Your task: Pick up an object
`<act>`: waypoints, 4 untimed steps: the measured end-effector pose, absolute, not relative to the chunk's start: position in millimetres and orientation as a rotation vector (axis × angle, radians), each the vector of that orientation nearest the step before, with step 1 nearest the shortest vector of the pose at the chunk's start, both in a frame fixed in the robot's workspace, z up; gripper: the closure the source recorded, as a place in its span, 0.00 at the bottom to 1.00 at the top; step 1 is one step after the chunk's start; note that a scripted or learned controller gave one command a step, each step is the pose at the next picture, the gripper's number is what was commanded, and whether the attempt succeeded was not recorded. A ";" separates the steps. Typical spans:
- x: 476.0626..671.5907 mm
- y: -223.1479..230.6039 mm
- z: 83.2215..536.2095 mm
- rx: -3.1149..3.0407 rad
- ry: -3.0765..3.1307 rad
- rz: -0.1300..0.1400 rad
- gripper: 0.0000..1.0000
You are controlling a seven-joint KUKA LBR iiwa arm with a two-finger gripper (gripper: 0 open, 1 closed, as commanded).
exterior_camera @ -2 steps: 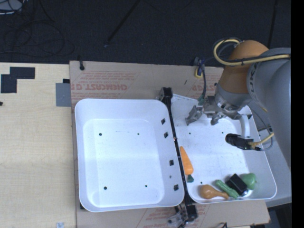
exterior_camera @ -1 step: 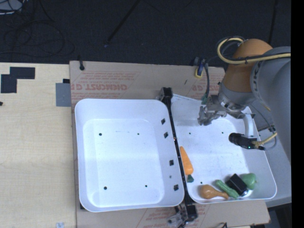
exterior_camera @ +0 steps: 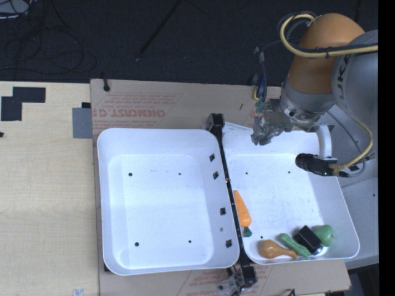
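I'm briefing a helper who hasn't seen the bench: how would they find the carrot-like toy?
Start at the right bin. Along its left wall, beside the divider between the two bins, lies the orange carrot toy. It lies alone there, while the other toys are clustered at the bin's near edge.

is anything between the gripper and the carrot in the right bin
Nothing visible. The gripper hangs over the right bin's far edge, and bare bin floor lies between it and the carrot by the left wall.
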State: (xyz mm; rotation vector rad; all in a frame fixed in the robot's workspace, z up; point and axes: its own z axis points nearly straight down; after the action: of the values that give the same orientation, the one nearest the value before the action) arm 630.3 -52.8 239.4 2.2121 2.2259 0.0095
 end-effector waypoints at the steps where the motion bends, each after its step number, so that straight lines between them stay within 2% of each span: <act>1: 619.9 21.3 282.3 2.213 2.229 0.004 1.00; 2: 618.7 69.4 216.1 2.222 2.231 -0.010 1.00; 3: 623.5 133.5 251.3 2.216 2.227 0.001 1.00; 4: 644.7 192.2 276.0 2.216 2.228 0.004 1.00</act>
State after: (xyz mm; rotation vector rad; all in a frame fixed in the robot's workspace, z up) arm 644.7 192.2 276.0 2.2157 2.2278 0.0040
